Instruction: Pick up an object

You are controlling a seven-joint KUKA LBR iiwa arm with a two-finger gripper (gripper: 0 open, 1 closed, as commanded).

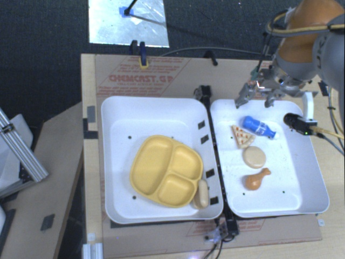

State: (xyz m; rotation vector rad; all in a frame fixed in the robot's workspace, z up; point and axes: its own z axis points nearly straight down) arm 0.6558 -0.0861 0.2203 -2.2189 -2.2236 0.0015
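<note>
Counter (pixel 64 144) carries two white bins side by side, and the arm (pixel 312 26) leans in over the far edge of the right bin (pixel 312 198). Left bin (pixel 116 117), well away to the pincer's left, holds a yellow divided tray (pixel 167 169) with a pale bread-like roll (pixel 202 194) touching the tray's near corner. Pincer (pixel 260 95) hangs above the right bin's far rim, fingers spread wide with nothing between them. Just below it lies a blue toy bottle (pixel 257 127) on its side, the closest candidate; a pizza slice (pixel 242 136) touches the bottle's left end, a round beige disc (pixel 254 157) sits nearer the camera, and an orange drumstick (pixel 256 179) lies nearest still. Step in hand looks like the approach, before any descent. Next move likely calls for lowering straight onto the bottle, fingers straddling its narrow width, clear of the slice.
</note>
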